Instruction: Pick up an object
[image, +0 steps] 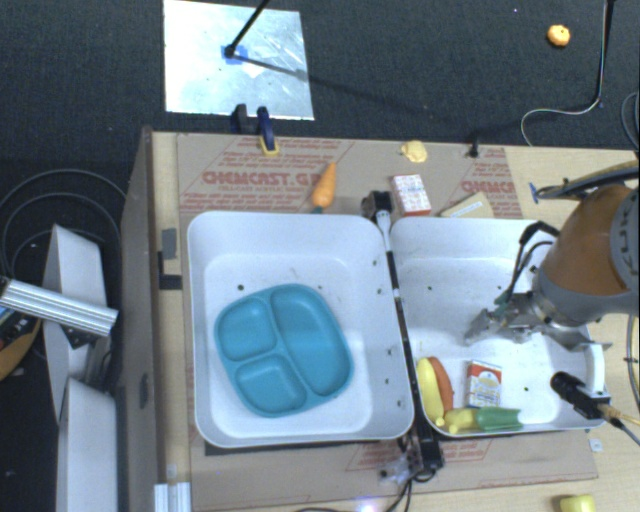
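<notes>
While gripper hovers: approach step, nothing held.
Gripper (492, 322): low in right bin (450, 250); finger state cannot be told.
Candidate: small carton (484, 384), just below gripper.
Next: shift toward carton, descend, close.

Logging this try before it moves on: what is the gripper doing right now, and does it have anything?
Gripper: over the right bin, away from the items at the bin's lower edge; open or shut cannot be told.
</notes>
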